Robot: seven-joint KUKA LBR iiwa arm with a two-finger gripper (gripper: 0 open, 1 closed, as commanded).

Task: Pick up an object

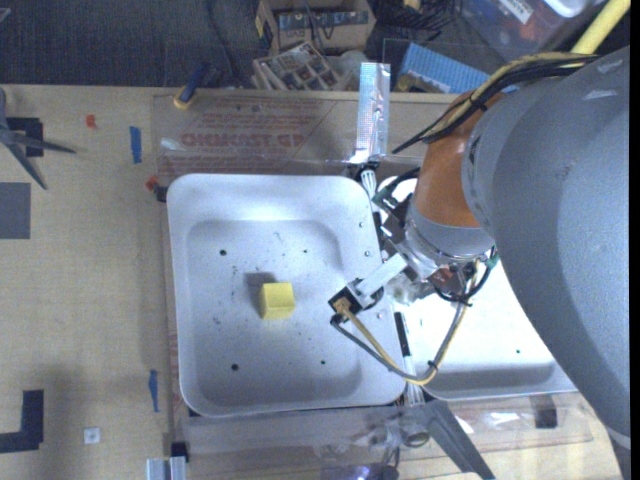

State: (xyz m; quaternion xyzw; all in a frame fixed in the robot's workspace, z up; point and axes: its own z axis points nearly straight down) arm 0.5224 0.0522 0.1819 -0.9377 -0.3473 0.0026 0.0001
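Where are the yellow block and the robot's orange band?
yellow block (278, 300): camera view, middle of its top face.
orange band (445, 183): camera view, middle of its visible side.

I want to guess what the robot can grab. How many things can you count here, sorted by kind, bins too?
Shallow white bins: 2 (left bin, right bin)
Small yellow block, lying in the left bin: 1
Total: 3
The grey arm covers much of the right bin, so more could be hidden there.
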